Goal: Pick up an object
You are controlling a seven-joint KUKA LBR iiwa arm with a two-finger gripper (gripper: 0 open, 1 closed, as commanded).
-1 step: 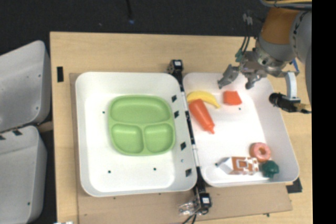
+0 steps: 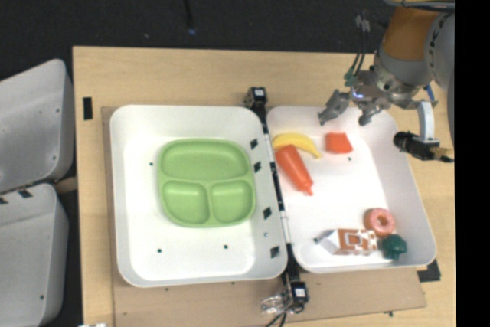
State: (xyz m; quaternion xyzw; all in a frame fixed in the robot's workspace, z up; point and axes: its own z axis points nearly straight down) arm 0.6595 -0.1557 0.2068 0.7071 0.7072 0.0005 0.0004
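My gripper (image 2: 349, 113) hangs open over the far edge of the right bin (image 2: 398, 188), with nothing between its fingers. Just below it lies a small red-orange block (image 2: 338, 142). To the block's left are a yellow banana (image 2: 297, 142) and an orange carrot (image 2: 295, 169), lying against each other near the bin's left wall. At the bin's near right corner sit a pink doughnut (image 2: 379, 220), a dark green piece (image 2: 394, 246) and a white and orange pack (image 2: 348, 241).
The left bin (image 2: 130, 241) holds a green divided plate (image 2: 207, 181). Black clips (image 2: 256, 96) sit along the seam between the bins. The wooden bench (image 2: 153, 73) runs around both bins, and white panels (image 2: 31, 126) stand at the far left.
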